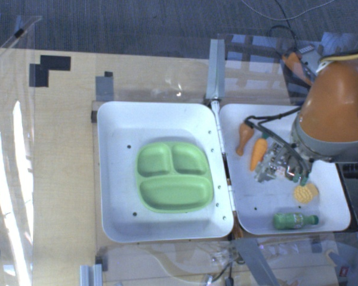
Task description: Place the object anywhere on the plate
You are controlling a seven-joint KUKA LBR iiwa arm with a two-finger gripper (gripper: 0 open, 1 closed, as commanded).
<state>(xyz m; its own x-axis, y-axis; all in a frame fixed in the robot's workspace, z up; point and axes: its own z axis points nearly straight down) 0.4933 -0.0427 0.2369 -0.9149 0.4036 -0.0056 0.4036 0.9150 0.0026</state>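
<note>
Light wood bench (pixel 59 177), dark grey carpet floor (pixel 137 11) w/ black cable (pixel 274 5), clear panel glare at left

robotics lab setting. pale wood tabletop (pixel 59 177) carried two white bins (pixel 116 171) fenced by clear acrylic panels (pixel 12 159) in metal brackets (pixel 215 70); black tape markers (pixel 48 68) stuck down, loose cables (pixel 274 5) trailing over grey carpet (pixel 137 11) behind.

Surface notes: plastics on a pale wood worktop.
Worktop (pixel 59 177): light wood grain, matt. Both bins (pixel 113 159) (pixel 340 210): white plastic, smooth, slight sheen. Plate (pixel 172 177): green plastic, smooth, matt. Bottle (pixel 294 220): green, glossy plastic. Carrot (pixel 258 153) and corn (pixel 306 192): toy-like plastic. Tool (pixel 274 167): bare metal, shiny. Arm shell (pixel 340 103): smooth orange gloss.
</note>
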